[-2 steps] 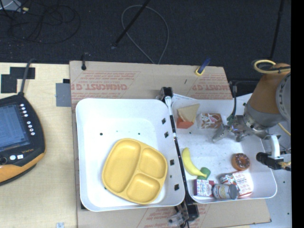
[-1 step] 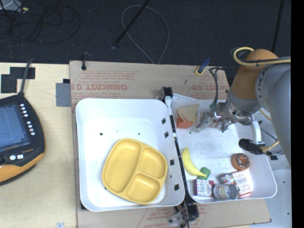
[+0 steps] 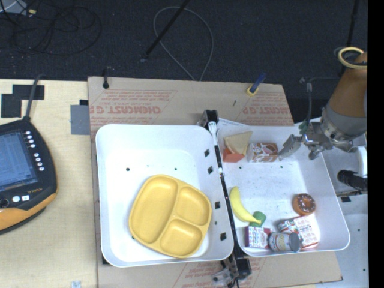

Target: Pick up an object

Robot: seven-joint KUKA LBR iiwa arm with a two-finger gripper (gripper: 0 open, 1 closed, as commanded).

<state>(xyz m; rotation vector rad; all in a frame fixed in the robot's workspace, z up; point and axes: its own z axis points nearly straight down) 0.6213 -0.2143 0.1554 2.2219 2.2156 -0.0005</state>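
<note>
Camera view: my pincer (image 3: 303,147) hangs spread and unladen over the right bin's (image 3: 342,221) far edge, nothing picked up yet.

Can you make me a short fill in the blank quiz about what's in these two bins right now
1. The yellow divided tray lies in the ____ bin.
2. The banana lies in the right bin, close to the ____ that separates the two bins.
3. The donut lies to the ____ of the banana in the camera view.
4. The tray has ____ compartments.

Missing words: left; divider; right; three
</note>
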